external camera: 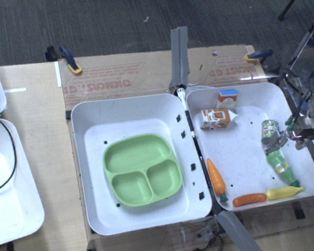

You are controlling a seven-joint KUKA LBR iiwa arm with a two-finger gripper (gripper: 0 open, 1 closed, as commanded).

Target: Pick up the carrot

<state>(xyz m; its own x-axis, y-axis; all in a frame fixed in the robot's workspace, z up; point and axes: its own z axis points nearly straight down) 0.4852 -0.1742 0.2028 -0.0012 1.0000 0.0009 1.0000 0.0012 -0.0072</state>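
Against the right bin's left wall lies the carrot [216, 177], well apart from the gripper [291, 133].

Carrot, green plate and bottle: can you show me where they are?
carrot [216, 177], camera view, middle of its orange body
green plate [111, 157], camera view, its left rim
bottle [278, 159], camera view, its green middle

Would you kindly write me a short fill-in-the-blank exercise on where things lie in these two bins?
1. The green divided plate lies in the ____ bin.
2. The carrot lies against the right bin's ____ wall.
3. The tool is beside the green ____.

Missing words: left; left; bottle
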